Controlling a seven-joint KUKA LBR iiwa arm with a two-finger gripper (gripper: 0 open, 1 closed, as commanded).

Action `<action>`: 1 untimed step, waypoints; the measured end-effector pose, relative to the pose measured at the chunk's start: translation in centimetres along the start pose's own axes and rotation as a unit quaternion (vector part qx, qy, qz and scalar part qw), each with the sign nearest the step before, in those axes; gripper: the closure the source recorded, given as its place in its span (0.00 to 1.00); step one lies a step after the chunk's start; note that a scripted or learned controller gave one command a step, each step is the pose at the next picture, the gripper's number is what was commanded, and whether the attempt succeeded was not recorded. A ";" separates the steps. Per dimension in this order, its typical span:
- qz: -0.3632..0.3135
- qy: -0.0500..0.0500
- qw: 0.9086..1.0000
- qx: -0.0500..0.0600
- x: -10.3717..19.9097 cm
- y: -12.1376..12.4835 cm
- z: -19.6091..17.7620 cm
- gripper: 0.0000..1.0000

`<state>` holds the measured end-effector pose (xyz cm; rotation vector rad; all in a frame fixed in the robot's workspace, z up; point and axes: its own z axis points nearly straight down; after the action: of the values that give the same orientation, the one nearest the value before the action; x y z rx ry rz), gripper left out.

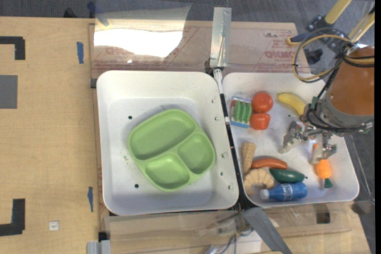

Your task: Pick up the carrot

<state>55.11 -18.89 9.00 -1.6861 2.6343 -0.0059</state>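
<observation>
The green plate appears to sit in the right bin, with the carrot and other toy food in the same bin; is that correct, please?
Not quite. The camera view shows the green plate in the left bin. The carrot and the other toy food lie in the right bin.

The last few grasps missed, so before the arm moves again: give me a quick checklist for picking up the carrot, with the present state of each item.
1. Carrot in plain sight in the right bin, near its right edge: ok.
2. Gripper over the carrot: not ok, it sits up and left of it.
3. Fingers open: cannot tell.
4. Carrot between the fingers: not ok, it lies apart from them.
5. Room around the carrot: ok, the green pepper and blue bottle lie off to its left.
</observation>
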 end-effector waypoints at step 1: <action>-0.026 -0.010 1.000 0.003 2.3 1.8 -0.2 0.00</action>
<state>52.46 -20.21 9.16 -1.7436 2.5719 0.0034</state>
